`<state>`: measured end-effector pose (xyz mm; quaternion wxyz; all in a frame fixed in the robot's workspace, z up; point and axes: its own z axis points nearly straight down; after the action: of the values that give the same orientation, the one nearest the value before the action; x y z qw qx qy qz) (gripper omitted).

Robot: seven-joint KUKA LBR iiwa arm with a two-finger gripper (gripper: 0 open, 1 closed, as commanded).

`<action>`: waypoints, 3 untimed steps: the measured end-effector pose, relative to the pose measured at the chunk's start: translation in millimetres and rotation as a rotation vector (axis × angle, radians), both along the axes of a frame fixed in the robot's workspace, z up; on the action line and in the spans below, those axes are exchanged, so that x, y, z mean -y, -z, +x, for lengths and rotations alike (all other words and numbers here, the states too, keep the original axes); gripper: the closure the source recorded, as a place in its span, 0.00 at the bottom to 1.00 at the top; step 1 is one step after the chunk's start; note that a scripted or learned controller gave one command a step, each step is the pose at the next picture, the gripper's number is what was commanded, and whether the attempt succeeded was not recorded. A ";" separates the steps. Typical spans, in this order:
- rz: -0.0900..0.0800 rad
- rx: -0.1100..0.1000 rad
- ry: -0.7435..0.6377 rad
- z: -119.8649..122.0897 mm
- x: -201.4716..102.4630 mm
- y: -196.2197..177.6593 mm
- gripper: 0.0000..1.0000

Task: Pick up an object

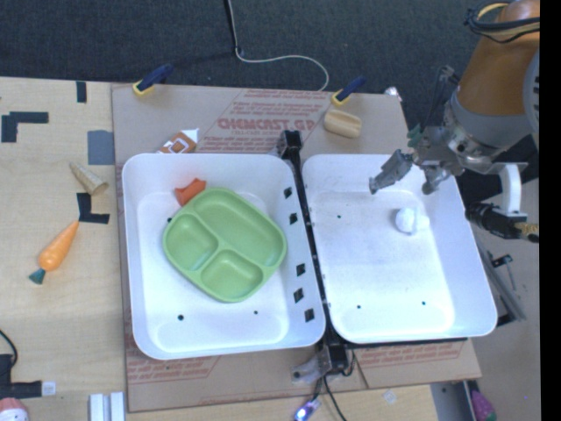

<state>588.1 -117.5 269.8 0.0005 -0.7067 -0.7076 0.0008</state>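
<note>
Small white crumpled object [406, 221] in right bin [456, 310].

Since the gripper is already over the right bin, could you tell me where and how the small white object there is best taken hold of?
Judging from this view, grip the small white object across its middle, coming straight down from above. It looks small, rounded and lumpy, and lies alone on the right bin's flat floor, away from the walls, so either side is free. The gripper is just beyond it.
</note>
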 end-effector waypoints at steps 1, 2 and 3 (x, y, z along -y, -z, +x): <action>0.000 -0.003 0.000 4.4 1.5 193.7 0.00; 0.003 0.000 -0.002 -70.0 -44.8 80.8 0.00; 0.001 -0.002 -0.002 -67.6 -42.8 76.5 1.00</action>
<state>520.5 -74.8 193.3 0.0017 -0.7061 -0.7081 0.0013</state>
